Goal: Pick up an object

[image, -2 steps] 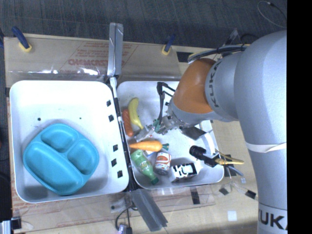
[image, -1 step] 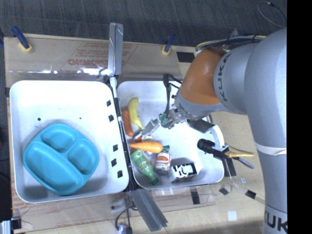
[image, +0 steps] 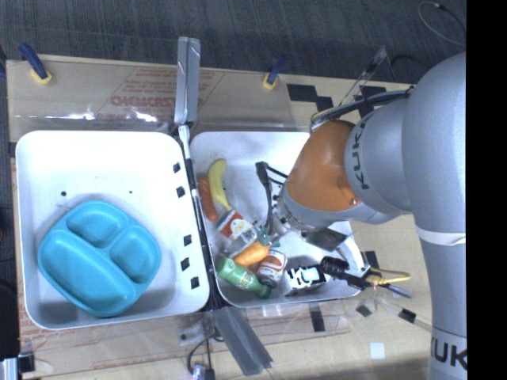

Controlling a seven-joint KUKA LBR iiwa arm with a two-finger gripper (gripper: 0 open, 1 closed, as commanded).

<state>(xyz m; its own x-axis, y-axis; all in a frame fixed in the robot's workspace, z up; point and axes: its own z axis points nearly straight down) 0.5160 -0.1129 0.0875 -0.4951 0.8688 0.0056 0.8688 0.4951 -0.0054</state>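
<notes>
Left white bin (image: 24, 212): sky-blue three-compartment plastic plate (image: 95, 256). Right white bin (image: 238, 145): yellow banana (image: 218, 182), long axis 12-to-6; small red-and-white carton (image: 235, 226), the likeliest pick, just at 9 o'clock of the gripper (image: 272, 222), whose opening cannot be told. Lettering: "KUKA" on the grey arm (image: 396, 165); carton print unreadable.

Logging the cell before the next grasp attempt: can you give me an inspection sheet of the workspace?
Surface: left bin and right bin, white, side by side on a bench.
Job's things: banana, carrot, green bottle, can, all in right bin.
Clutter: blue divided plate in left bin.
Grippers: gripper low over right bin's things.
Cables: thin cable on floor, top right.
Surroundings: blue clamps on bench's back edge.
</notes>
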